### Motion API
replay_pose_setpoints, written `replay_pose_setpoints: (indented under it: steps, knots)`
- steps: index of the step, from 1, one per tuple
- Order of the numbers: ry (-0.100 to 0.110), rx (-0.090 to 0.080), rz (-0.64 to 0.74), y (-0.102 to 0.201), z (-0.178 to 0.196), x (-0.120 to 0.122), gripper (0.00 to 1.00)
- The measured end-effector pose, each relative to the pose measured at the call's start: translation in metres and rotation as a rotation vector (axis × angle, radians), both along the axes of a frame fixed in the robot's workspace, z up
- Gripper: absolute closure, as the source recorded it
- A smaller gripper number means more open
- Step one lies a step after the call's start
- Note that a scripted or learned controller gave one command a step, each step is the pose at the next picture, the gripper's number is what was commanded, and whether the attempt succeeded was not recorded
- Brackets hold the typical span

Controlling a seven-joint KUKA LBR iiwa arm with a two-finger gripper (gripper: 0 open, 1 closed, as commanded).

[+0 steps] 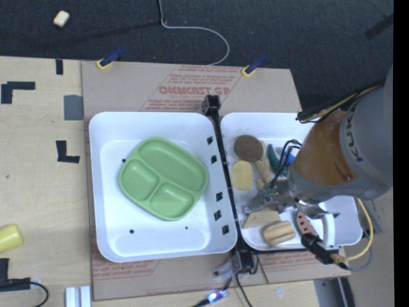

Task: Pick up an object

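Observation:
The right bin holds several small objects. A brown round piece with a beige handle lies at its far left. Just below it sits a pale yellow piece. A cream wedge and a tan block lie near the front rim, and a teal item pokes out beside the arm. My gripper hangs low over the middle of this bin, just above the cream wedge. The grey and orange wrist hides the bin's right half.
The left bin contains a green divided plate. A black clip strip joins the two bins. A yellow object lies on the bench at the far left. A cable loops by the right bin's front corner.

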State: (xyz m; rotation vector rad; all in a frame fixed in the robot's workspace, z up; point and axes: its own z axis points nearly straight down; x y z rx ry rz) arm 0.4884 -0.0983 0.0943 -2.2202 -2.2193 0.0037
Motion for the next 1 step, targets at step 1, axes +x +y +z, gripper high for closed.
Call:
replay_pose_setpoints:
  steps: [1]
  knots:
    - [-0.016,0.002,0.014,0.1148,0.0959,0.0825,1.0]
